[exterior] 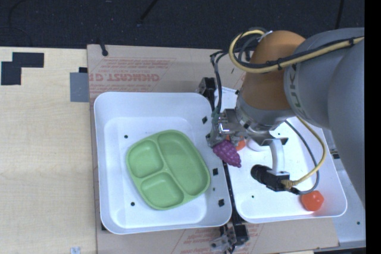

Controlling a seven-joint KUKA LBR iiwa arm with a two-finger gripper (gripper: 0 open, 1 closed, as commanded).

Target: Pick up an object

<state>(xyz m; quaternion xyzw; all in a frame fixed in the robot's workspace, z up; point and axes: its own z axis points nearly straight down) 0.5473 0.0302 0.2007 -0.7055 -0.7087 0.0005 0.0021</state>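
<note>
Grey casing and an orange band mark the arm, which reaches in from the right of the frame and bends down over the right bin, its wrist turned toward the seam between the two bins. The claw hangs near the centre of the frame, just above that bin's left wall. Whether it is clenched or released cannot be told from this slant.

A purple knobbly bunch sits directly below the claw, close against it, at the right bin's left edge; whether it is grasped is unclear. A small orange piece shows just right of the bunch, partly hidden by the wrist. An orange ball lies well apart, in the right bin's lower right corner.

In the left bin a green divided plate lies flat, turned diagonally, toward the lower middle. Both bins rest on a cardboard sheet on the pale wooden worktop.
</note>
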